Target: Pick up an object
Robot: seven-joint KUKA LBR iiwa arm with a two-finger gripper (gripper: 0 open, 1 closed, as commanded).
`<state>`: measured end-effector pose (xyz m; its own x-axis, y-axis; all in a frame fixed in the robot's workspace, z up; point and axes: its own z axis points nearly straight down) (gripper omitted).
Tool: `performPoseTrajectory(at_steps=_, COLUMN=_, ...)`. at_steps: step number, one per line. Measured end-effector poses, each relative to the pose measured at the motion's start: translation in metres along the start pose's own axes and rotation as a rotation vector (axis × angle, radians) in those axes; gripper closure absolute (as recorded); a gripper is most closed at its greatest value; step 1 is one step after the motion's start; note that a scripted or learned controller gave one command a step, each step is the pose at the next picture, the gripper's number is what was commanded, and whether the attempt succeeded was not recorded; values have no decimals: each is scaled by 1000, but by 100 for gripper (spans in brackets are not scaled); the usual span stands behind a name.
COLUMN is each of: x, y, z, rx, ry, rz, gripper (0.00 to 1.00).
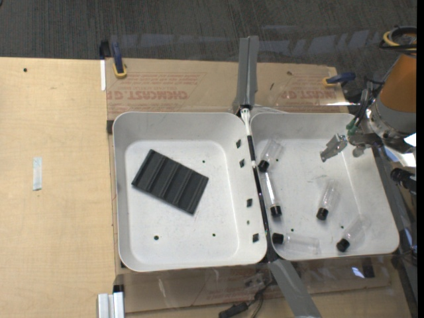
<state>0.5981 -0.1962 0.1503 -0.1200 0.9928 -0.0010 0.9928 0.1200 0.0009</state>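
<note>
A black ribbed rectangular block (170, 181) lies flat in the left bin (126, 244), toward its left side. Several clear tubes with black caps lie in the right bin (387, 247): one near the divider (268, 158), one along it (271, 197), one mid-bin (325, 199), and two near the front edge (352, 234) (296, 243). My gripper (344, 149) hangs over the right bin's far right part, above and to the right of the mid-bin tube. Its fingers (329, 150) stand apart with nothing between them.
A metal divider bar (247, 78) runs between the two bins. The arm's orange band (401, 85) rises at the right edge. Clamps (118, 65) (338, 79) hold the cardboard behind the bins. A bare wooden bench (53, 177) extends to the left.
</note>
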Motion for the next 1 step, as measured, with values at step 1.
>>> performPoseTrajectory(at_steps=1, x=-15, y=-79, z=33, rx=-5, ry=3, rz=12, gripper=0)
